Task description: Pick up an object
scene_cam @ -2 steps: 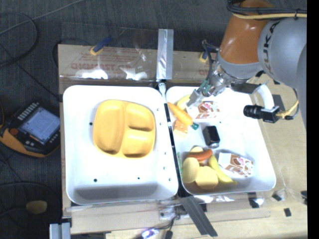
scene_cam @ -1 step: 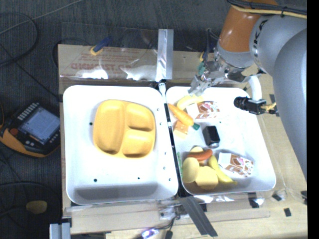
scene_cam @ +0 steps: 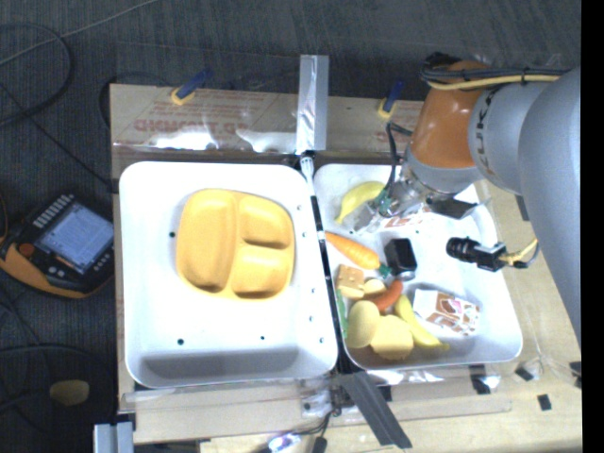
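My gripper (scene_cam: 384, 206) is low over the back of the right bin (scene_cam: 500, 253), under the orange wrist band. Its tip sits right beside a yellow-green banana-like fruit (scene_cam: 356, 199), touching or nearly touching it. Just in front lie an orange carrot (scene_cam: 351, 249) and a small black block (scene_cam: 401, 254). Further forward are a yellow lumpy fruit (scene_cam: 379, 329), a small red piece (scene_cam: 389, 296) and a white and red carton (scene_cam: 446, 311). A white and red wrapper (scene_cam: 408, 220) shows partly under the gripper.
The left bin (scene_cam: 151, 328) holds a large yellow divided tray (scene_cam: 234, 242). A black cable plug (scene_cam: 475, 250) hangs over the right bin's right side. The grey arm (scene_cam: 547, 149) covers the bin's back right corner. A handheld controller (scene_cam: 61, 243) lies on the floor at left.
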Motion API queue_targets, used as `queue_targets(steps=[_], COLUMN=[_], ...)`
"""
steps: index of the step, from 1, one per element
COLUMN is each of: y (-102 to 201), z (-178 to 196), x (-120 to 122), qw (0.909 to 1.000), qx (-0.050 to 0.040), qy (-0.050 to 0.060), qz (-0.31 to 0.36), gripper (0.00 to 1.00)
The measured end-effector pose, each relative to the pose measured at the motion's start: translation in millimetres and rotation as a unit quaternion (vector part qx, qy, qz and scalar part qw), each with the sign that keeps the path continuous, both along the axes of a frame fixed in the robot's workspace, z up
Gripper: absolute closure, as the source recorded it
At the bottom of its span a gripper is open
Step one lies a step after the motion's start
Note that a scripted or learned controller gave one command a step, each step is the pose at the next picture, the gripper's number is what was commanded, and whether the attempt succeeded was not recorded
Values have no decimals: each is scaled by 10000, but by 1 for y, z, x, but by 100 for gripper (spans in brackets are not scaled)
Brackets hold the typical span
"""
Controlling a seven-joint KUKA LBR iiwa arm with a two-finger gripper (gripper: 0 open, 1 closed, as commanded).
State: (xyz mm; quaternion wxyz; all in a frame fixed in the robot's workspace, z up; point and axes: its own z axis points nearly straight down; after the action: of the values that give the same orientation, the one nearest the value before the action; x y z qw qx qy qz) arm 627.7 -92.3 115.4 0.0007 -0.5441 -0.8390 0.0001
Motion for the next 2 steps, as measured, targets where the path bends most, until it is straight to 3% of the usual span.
queue_targets(steps=[1,2], y=[-19,60], z=[-26,82], x=[40,41], qw=[9998,10000], qx=[33,-8], qy=[67,2], qz=[-210,-39], gripper=[100,100])
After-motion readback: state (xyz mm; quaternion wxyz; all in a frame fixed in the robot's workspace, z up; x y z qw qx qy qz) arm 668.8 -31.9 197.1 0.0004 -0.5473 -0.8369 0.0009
